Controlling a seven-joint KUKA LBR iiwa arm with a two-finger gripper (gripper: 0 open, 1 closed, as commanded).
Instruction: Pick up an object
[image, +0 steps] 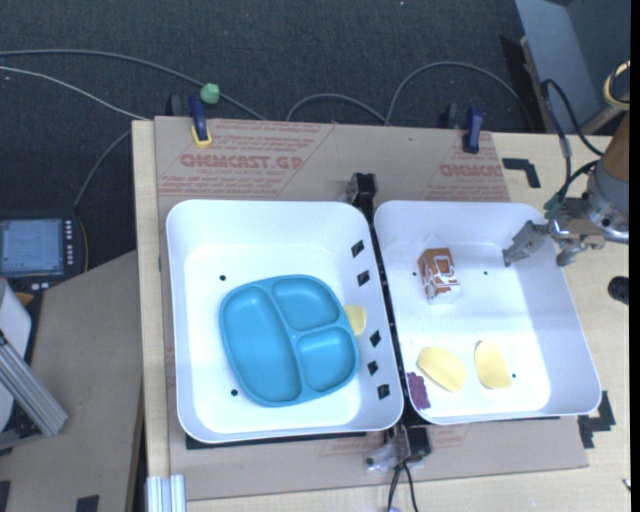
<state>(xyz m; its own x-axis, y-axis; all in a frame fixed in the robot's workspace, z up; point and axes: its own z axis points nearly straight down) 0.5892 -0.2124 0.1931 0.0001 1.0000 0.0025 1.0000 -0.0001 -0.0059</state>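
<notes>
My gripper (545, 247) hangs over the far right edge of the right bin (560, 320), its two grey fingers spread open with nothing between them. A small brown and white carton (438, 273) lies in that bin's upper middle, well to the left of the gripper. Two pale yellow pieces rest near the bin's front: one (441, 368) left, one (491, 364) right. A dark purple item (417, 390) sits at the bin's front left corner.
The left bin (200, 250) holds a blue divided plate (288, 338) with a small yellow piece (356, 319) at its right edge. Black clips line the divider between the bins. Clamps and cables lie behind the board.
</notes>
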